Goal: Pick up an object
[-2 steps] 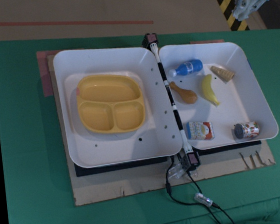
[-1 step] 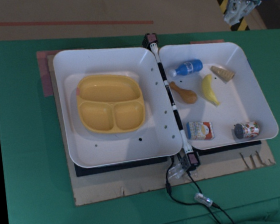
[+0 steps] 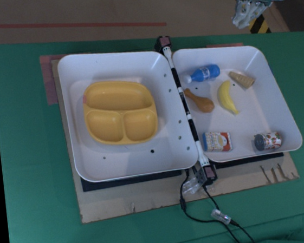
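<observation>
Far off at the right corner, beyond both bins, the gripper [image 3: 245, 16] hangs over the floor — whether its fingers are parted, I cannot tell; nothing shows between them; well apart, in the right bin [image 3: 281, 110], lie a banana [image 3: 226, 98], a blue bottle [image 3: 203, 74], a drumstick [image 3: 200, 101] and a can [image 3: 268, 141] — the left bin [image 3: 79, 153] bears a yellow tray [image 3: 120, 111].

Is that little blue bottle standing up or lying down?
Lying down. The bottle rests on its side on the floor of the right bin, its white cap pointing toward the divider between the bins.

yellow banana [image 3: 226, 98], lying in right bin [image 3: 281, 110]
</observation>
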{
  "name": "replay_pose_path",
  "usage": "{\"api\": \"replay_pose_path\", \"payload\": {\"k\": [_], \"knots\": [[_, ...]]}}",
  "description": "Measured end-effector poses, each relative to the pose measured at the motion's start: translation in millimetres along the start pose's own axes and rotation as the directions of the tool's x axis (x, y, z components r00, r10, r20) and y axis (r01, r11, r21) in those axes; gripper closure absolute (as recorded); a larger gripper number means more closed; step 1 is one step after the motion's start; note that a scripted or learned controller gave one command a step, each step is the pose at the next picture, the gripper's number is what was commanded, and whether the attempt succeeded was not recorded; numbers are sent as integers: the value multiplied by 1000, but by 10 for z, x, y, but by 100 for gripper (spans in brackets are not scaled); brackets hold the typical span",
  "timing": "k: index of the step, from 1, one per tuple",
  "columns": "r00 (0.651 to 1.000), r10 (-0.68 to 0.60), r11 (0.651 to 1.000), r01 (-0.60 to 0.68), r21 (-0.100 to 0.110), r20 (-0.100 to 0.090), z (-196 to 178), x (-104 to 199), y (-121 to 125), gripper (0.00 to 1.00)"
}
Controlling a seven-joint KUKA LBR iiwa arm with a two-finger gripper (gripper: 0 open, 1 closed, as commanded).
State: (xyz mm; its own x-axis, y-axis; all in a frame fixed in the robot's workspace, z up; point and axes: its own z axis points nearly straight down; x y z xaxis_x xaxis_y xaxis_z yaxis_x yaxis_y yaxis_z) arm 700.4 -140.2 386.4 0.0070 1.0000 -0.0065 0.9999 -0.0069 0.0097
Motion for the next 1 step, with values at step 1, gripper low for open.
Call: {"api": "replay_pose_path", "payload": {"k": [1], "knots": [[1000,-1,1000,1,-6,-1,-231,188,3,100]]}}
